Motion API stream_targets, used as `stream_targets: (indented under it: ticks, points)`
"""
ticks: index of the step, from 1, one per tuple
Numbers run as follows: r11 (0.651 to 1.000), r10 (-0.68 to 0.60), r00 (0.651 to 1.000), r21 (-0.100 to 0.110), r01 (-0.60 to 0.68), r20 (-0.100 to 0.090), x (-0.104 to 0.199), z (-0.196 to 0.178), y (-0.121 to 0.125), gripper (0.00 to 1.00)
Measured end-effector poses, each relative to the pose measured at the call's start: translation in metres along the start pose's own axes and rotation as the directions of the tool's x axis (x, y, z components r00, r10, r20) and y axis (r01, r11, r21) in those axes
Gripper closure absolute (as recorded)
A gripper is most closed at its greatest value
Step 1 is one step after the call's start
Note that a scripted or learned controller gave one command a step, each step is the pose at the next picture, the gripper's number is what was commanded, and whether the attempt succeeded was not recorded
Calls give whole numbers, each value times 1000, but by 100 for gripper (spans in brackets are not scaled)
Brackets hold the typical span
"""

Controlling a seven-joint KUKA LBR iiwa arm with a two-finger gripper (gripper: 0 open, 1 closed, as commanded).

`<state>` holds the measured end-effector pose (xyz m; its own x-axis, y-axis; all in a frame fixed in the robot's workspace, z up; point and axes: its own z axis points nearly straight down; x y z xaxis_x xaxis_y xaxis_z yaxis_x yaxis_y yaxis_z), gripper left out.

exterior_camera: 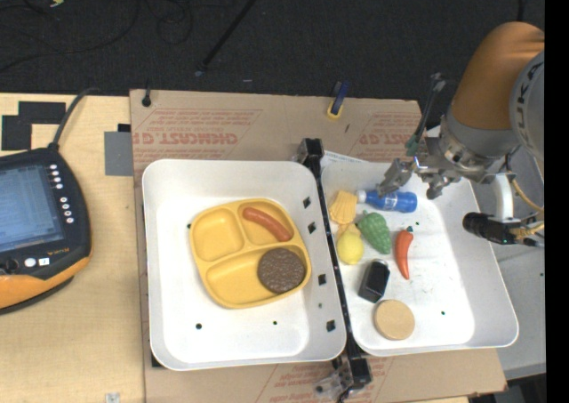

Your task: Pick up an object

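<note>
The gripper [413, 181] hangs over the far part of the right bin [484, 303], its fingers [392, 181] spread wide with nothing between them; one finger tip is just above the blue bottle [391, 201], which lies on its side; near it lie a corn cob [343, 207], a green pepper [375, 231], a lemon [350, 248], a red chilli [403, 253], a black block [374, 281] and a tan disc [394, 319]; the left bin [169, 303] holds a yellow tray [213, 241] with a sausage [267, 221] and a burger patty [282, 270].

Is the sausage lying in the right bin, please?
No, the sausage lies in a compartment of the yellow tray in the left bin.
</note>
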<state>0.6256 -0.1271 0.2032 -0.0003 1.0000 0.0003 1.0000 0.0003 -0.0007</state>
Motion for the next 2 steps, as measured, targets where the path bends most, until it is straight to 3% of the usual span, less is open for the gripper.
stream_targets:
  ticks: [2]
  points:
    - [1000,-2,1000,10,2,-4,106,17,-151,0]
